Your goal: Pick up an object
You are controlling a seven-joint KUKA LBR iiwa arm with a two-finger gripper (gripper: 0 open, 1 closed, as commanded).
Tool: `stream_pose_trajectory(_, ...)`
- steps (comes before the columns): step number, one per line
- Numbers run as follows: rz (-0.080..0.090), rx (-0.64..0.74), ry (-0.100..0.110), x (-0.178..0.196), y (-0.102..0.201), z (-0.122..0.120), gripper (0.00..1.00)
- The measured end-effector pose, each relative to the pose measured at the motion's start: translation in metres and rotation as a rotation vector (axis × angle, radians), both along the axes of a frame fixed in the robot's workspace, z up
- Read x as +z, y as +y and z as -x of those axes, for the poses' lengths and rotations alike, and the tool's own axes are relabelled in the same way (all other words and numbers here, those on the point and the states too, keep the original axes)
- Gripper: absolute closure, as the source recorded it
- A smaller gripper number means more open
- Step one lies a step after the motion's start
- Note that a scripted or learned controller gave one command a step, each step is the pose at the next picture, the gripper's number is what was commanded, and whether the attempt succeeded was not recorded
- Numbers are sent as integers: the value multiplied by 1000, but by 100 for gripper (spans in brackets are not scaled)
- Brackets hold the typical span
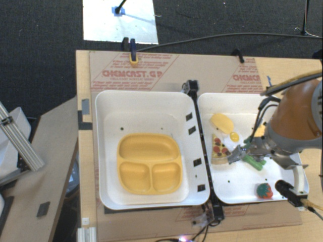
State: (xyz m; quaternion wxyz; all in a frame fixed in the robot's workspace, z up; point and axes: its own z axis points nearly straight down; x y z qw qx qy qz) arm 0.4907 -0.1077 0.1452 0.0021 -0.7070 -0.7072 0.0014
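Overhead slanted view of the bench. The grey and orange arm (298,116) is reaching in from the right and hiding the far right part of the right-hand shallow white bin (237,188). Its gripper (236,157) is hanging low over that bin, between a pale wedge-shaped toy with red spots (218,149) and a green elongated toy (254,162), whose right end is disappearing under the wrist. Contact with either toy is not resolvable, and the gripper's width is too small and blurred to judge. A flat yellow oval piece (221,121) and a small yellow ball (234,136) are lying just behind the wedge. A red and green rounded toy (264,190) is sitting near the front wall. The left-hand shallow white bin (107,135) is holding a yellow three-compartment plastic tray (149,163).
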Motion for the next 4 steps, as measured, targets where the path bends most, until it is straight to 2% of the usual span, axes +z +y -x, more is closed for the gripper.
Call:
stream_pose_trajectory(1,-1,1,0,-62,4,-3,0)
stream_pose_trajectory(2,1,1,-7,-48,3,-5,100)
stream_pose_trajectory(4,2,4,-12,40,-1,-16,100)
